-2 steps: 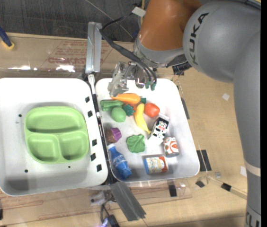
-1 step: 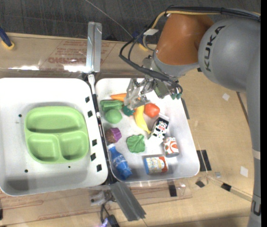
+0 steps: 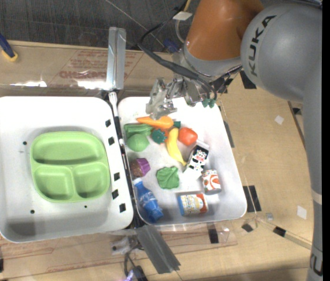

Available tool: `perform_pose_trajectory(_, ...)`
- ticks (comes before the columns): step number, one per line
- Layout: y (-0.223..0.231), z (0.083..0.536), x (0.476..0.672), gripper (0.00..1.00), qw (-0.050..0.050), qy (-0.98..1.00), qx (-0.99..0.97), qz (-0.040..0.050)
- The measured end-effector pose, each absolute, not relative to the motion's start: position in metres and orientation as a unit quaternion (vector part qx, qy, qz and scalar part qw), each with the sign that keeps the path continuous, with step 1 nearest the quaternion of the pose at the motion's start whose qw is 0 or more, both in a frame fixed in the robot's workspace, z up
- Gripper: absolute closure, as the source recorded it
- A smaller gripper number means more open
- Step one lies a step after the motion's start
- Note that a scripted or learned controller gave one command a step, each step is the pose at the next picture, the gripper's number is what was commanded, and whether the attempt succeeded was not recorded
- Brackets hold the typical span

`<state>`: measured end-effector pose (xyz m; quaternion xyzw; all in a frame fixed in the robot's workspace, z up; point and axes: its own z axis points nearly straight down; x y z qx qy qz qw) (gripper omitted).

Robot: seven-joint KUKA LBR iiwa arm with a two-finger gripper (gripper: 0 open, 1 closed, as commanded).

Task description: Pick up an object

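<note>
Two bins sit side by side on the desk (image 3: 270, 157): the left bin (image 3: 7, 174) holds a divided tray (image 3: 68, 165); the right bin (image 3: 226, 163) holds a carrot (image 3: 156, 122), banana (image 3: 174, 148) and bottle (image 3: 148, 201).

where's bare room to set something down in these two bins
Left bin: bare white floor borders the green divided plate on all sides, widest along the near edge. Right bin: crowded with toy food; small gaps lie along its right wall beside the tomato, and under the hand at the far edge.

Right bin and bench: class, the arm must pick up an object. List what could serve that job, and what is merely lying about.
For the job: tool; carrot; banana; blue bottle; milk carton.

Lying about: green divided tray; blue clip.
</note>
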<state>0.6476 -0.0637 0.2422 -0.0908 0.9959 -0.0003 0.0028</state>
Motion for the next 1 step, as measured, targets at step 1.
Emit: perform_pose_trajectory(1,-0.0235,0.2768,0.6578,1.00,0.003,0.996,-0.086,-0.0002)
